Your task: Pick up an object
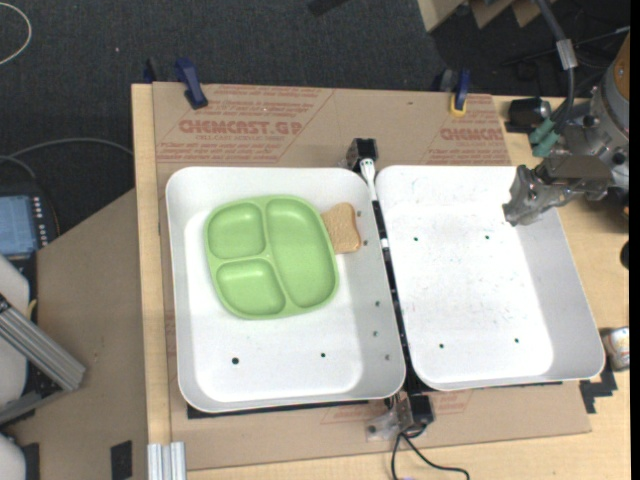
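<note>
Gripper (522, 204) over right bin's (560, 298) far right edge, nothing visibly in it; finger gap impossible to tell. Targets well to its left in the other bin (190, 298): green tray (270, 256), with cracker (343, 228) touching its near side. Probably best: cross the divide, centre over cracker, descend straight.

light: bright, even, overhead | shadows: soft, faint | glare: mild on white bins (190, 298) | focus: slightly soft
</note>
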`<state>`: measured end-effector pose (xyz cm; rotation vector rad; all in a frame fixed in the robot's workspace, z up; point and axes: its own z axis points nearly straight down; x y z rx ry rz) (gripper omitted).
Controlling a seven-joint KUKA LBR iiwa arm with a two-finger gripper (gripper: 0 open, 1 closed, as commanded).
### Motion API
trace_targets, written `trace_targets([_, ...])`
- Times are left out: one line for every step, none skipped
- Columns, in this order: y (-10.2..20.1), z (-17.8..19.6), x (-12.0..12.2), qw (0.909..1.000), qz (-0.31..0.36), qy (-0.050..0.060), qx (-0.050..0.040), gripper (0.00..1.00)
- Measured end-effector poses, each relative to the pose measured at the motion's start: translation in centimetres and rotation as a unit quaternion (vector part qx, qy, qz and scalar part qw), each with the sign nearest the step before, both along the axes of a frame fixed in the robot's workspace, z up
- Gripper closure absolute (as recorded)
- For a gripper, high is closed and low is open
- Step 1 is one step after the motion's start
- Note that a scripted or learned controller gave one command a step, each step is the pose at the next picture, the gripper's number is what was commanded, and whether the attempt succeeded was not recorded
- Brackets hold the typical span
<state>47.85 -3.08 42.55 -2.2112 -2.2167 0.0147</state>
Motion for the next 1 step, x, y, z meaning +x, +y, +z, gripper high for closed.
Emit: trace_targets([9.51, 1.51, 0.10, 1.0000, 0.004, -0.009, 0.0006, 1.00])
